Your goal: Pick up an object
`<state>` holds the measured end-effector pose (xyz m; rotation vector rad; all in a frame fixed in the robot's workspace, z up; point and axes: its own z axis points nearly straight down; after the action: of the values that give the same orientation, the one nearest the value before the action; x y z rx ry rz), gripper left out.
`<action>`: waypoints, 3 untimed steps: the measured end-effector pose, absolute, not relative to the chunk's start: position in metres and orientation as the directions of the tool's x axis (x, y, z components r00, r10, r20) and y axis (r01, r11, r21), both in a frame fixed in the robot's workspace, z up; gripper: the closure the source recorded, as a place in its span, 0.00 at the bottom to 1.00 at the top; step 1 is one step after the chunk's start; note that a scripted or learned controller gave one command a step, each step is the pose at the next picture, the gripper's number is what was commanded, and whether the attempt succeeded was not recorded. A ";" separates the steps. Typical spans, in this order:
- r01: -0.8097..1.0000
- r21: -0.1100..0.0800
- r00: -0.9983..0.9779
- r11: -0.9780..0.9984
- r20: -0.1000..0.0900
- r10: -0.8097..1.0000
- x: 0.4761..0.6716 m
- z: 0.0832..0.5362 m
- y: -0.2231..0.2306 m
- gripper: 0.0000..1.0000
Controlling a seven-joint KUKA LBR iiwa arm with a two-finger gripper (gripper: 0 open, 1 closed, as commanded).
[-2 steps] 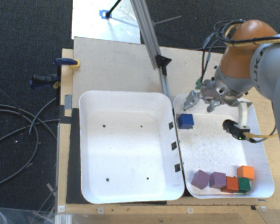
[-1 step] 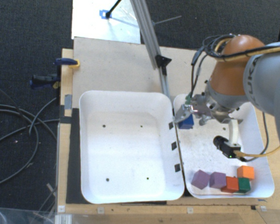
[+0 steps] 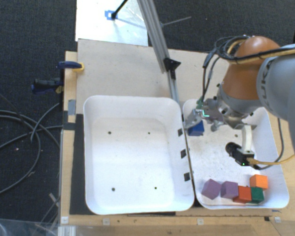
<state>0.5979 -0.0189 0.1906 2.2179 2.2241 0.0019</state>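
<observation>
The left bin (image 3: 130,154) comes first, its white floor showing a few dark dots. Between the bins runs the shared rim with small black clips.

Just past that rim, at the upper left corner of the right bin (image 3: 273,147), sits the gripper (image 3: 196,124), hanging from the grey arm (image 3: 285,73) with its orange band. A blue block (image 3: 196,128) shows right at the gripper's tip, small and partly covered by the metal above it. Whether it sits between the fingers or merely lies under or beside them, I cannot tell, and the view does not show whether the gripper is spread or pressed together. So the blue block is at most touching the gripper, close to the bin's left wall.

Further right and lower, a black fitting (image 3: 237,153) on a cable hangs over the bin floor.

Along the lower right edge of that bin lies a row of blocks: two purple blocks (image 3: 220,189) side by side, then a red block (image 3: 243,194), a green block (image 3: 257,195) and an orange block (image 3: 259,181) just above the green one. They lie well apart from the gripper, down and to its right.

My judgement is that the coming move turns on the blue block. If it is truly gripped, a straight lift is enough; if not, the nearby wall leaves little room for a finger on that side.
</observation>
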 end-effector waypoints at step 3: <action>1.000 0.002 -0.008 0.008 0.001 1.000 0.604 0.191 0.061 0.00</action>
<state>0.6044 0.0612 0.1906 2.2117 2.2305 0.0035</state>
